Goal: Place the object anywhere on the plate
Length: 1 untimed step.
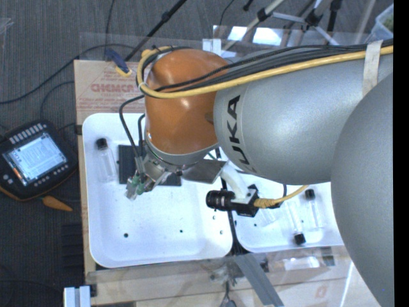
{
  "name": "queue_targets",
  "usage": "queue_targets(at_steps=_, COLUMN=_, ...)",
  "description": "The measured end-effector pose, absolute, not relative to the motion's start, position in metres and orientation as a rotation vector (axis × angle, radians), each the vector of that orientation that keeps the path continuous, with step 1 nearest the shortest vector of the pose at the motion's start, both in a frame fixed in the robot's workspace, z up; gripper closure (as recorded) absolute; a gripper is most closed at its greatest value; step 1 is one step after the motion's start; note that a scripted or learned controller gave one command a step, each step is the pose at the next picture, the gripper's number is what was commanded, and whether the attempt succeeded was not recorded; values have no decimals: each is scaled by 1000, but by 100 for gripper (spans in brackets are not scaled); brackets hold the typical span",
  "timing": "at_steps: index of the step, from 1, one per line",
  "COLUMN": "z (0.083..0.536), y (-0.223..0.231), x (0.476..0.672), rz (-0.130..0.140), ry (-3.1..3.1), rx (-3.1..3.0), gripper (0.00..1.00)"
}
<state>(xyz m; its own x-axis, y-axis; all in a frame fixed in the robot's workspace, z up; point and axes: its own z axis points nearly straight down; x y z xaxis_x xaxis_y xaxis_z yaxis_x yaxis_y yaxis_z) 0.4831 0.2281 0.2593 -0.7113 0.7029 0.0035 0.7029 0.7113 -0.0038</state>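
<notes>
My gripper (135, 187) hangs low over the left white bin (153, 235), reaching in from the right under the big orange wrist band. Its tip shows small grey and greenish parts. Directly behind it lies a dark flat plate (126, 164), mostly covered by the wrist, so the gripper's tip sits at the plate's near-left corner. A clear tube with a black cap (103, 155) lies along the bin's left side, apart from the gripper. The arm hides whatever lies under the wrist.
The right bin (275, 240) holds two more clear tubes with black caps (311, 208) (295, 230). A black camera unit (223, 200) with a yellow cable sits on the arm over the divide between bins. A teach pendant (35, 158) lies off the bench to the left.
</notes>
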Motion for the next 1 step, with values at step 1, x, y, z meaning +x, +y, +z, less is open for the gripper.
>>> queue_targets(at_steps=1, z=240, y=224, x=562, rz=2, ry=-3023, rx=-857, gripper=100)
